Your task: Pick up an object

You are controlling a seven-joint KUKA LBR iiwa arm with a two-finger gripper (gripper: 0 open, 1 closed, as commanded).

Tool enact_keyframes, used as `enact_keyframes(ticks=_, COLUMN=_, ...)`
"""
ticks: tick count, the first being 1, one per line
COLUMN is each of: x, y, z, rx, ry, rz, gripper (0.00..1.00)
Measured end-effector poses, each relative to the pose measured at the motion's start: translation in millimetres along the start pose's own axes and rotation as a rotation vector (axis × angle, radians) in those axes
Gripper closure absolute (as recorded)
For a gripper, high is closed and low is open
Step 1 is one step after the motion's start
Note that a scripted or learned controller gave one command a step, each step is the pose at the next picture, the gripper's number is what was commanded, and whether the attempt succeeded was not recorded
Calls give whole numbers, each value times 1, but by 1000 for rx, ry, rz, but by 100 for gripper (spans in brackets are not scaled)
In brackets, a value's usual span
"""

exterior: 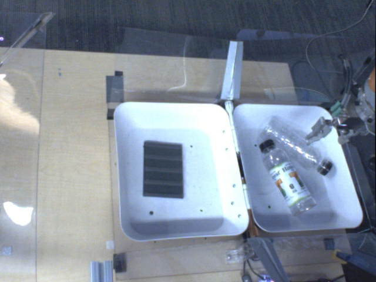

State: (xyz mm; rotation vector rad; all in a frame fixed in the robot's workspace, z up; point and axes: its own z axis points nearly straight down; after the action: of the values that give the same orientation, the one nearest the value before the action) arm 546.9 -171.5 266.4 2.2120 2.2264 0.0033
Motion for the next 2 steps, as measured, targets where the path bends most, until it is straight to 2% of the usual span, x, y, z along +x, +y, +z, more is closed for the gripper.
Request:
enact_keyframes(ticks=1, x=-34, y=17, z=136, rx=2, ry=1, rz=-75, gripper=0)
enact_keyframes(ticks=2, x=30, y=13, z=168, rx=-18, ry=-14, rz=-235, gripper=0)
